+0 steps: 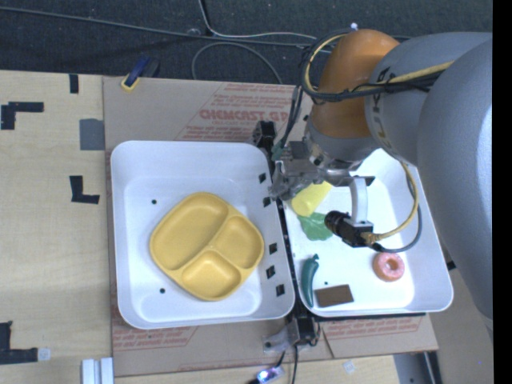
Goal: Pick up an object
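My gripper (302, 184) hangs low over the left part of the right bin (424, 290), under the orange wrist band. Right below it lies a yellow object (310, 199), touching a green object (317, 227). Further front in the same bin lie a dark green curved object (309, 274), a brown rectangular block (334, 296) and a pink ring (390, 266). The arm's body hides the bin's back part.
The left bin (132, 174) holds a yellow divided plate (207, 245). Black clips sit along the divider between the bins (282, 238). Both bins rest on cardboard, with cables running behind it and a black cable looping over the right bin.
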You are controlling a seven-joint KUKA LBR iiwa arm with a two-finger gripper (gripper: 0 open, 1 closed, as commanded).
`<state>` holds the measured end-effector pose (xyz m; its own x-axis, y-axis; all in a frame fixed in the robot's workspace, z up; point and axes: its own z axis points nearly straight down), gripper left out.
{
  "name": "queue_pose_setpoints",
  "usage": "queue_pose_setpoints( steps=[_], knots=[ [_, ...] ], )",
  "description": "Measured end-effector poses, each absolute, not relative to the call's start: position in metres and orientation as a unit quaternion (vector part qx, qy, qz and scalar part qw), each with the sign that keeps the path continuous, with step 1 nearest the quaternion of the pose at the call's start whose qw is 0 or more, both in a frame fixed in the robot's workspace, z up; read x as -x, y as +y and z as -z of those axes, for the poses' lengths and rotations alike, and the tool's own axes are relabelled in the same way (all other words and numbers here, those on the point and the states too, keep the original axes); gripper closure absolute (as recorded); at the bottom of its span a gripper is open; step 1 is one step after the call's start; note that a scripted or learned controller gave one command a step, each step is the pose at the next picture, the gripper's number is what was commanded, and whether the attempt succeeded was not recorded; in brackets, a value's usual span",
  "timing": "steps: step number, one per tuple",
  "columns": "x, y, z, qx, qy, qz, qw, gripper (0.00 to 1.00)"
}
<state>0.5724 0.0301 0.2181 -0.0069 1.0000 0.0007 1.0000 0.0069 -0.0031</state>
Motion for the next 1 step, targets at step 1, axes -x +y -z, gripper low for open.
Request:
queue_pose_setpoints(
  steps=[1],
  knots=[
    [-0.5872,0.0778,-0.2264,0.705,-0.71,-0.001,0.001,1.0]
  ],
)
